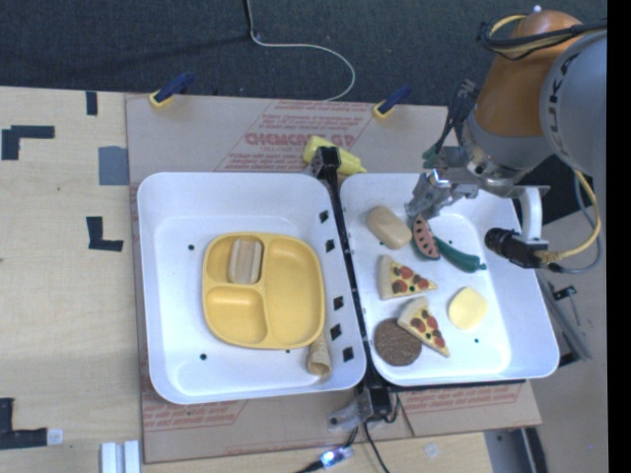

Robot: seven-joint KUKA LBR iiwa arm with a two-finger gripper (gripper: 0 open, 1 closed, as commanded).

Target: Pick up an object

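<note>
My gripper (pixel 428 201) hangs over the back of the right bin (pixel 523 348), just above a watermelon slice (pixel 425 237) and to the right of a tan bread roll (pixel 388 227). A green pod (pixel 459 255) lies right of the watermelon slice. Toward the front lie two pizza slices (pixel 403 279) (pixel 427 326), a yellow round piece (pixel 467 308) and a brown cookie (pixel 397 344). Nothing is seen held in the gripper.
The left bin (pixel 168 215) holds a yellow divided plate (pixel 281 308) with a beige piece (pixel 245 260) in its back compartment. A beige roll (pixel 317 359) lies at that bin's front right. A yellow clamp (pixel 325 153) sits at the divider's far end.
</note>
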